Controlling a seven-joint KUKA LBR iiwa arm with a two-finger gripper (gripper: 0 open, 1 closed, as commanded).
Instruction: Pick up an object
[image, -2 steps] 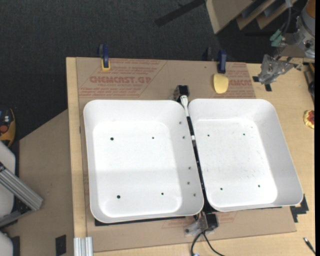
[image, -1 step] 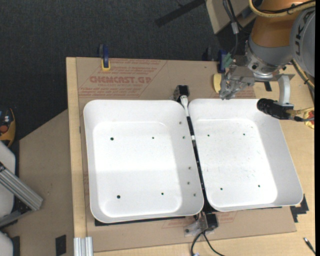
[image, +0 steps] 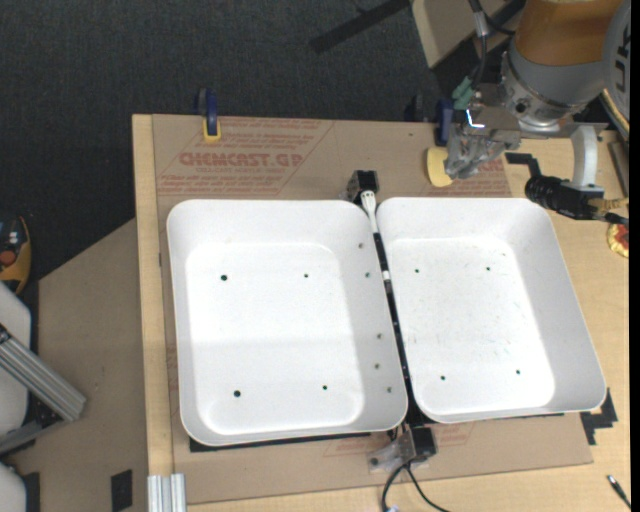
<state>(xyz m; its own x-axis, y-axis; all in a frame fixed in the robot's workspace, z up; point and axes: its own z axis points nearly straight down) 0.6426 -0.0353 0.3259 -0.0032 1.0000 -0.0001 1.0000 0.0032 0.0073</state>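
Tool (image: 466, 160) parked at 1 o'clock, beyond right bin (image: 570, 300), over counter (image: 300, 150); open or closed: cannot tell. Pale yellow object (image: 436, 167) just beside tool at its 9 o'clock, outside bins. Step judged pre-grasp; next: shift over object, descend.

You see a grey metal arm (image: 545, 95) with a broad orange band (image: 565, 35), ending in small metallic jaws.

The bench (image: 255, 150) carries a brown board printed with red lettering. On it sit the left bin (image: 190, 330) at nine o'clock and the right bin (image: 560, 300) at three, edges touching. A small yellow object (image: 437, 167) lies at one o'clock.
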